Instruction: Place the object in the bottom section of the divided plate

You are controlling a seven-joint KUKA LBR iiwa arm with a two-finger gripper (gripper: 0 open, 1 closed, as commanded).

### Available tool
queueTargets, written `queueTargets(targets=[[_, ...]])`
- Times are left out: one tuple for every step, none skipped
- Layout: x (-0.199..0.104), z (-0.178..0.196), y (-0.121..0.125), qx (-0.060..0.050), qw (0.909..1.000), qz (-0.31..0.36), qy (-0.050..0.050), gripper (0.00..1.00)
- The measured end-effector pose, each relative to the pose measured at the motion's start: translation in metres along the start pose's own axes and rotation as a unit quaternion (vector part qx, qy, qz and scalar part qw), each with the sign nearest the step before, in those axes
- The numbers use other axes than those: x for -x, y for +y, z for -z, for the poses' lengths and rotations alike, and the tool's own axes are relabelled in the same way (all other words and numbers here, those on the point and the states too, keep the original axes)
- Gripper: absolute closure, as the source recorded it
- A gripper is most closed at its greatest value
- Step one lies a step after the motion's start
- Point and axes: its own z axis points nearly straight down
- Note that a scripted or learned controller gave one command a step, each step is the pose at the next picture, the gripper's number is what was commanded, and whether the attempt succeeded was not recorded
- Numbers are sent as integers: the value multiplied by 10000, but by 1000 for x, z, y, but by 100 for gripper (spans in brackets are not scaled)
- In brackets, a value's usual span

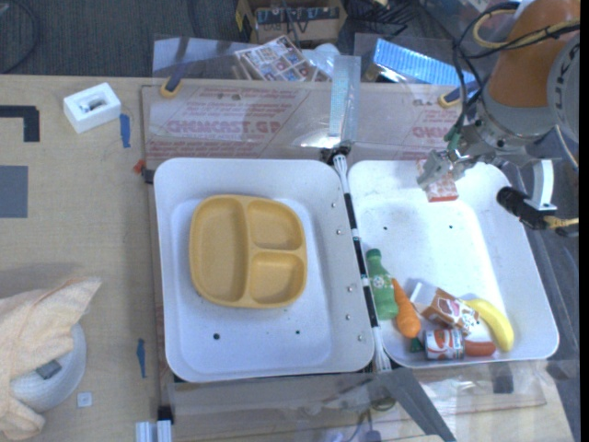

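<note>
Toys crowd the right bin's near corner, well below the claw (440, 175): a banana (492, 321), a carrot (405, 308), a green bottle (376, 272) and a can (443, 342). Up at that bin's (515, 247) far edge, the claw seems to pinch a small red-and-white object (443, 189), though blur hides how far it is open. Far to its left, the yellow divided plate (247, 250) sits in the other bin (175, 247).
</note>
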Motion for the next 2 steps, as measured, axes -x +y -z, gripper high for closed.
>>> queueTargets(targets=[[-96,33,-17,-15,9978,669,11,100],[-151,6,35,5,9968,795,-2,100]])
